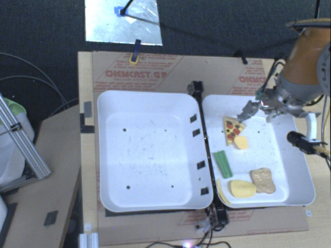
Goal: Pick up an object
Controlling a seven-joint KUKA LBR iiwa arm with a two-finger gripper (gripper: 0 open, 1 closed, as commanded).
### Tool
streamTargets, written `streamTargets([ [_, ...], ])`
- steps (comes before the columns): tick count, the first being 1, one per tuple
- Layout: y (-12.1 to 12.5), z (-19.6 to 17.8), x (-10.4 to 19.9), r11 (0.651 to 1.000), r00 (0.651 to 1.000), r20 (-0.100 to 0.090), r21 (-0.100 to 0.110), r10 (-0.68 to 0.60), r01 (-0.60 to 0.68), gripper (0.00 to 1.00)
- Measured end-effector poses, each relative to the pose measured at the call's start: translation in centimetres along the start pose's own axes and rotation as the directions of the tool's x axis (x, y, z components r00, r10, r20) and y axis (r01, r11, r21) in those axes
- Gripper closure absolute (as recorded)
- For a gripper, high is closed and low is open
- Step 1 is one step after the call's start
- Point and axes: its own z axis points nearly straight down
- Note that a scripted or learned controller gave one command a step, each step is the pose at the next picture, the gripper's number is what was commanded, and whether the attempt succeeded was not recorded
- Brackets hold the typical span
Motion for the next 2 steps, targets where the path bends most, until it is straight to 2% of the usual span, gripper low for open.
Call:
streamTargets([
  [1, 6.0, 11.7, 1.4, 1.0, 1.0, 0.001, -0.004, -0.005, 0.005, 0.0],
  [2, 4.1, 11.3, 1.2, 1.0, 1.0, 0.0, 0.002, 0.001, -0.001, 0.0],
])
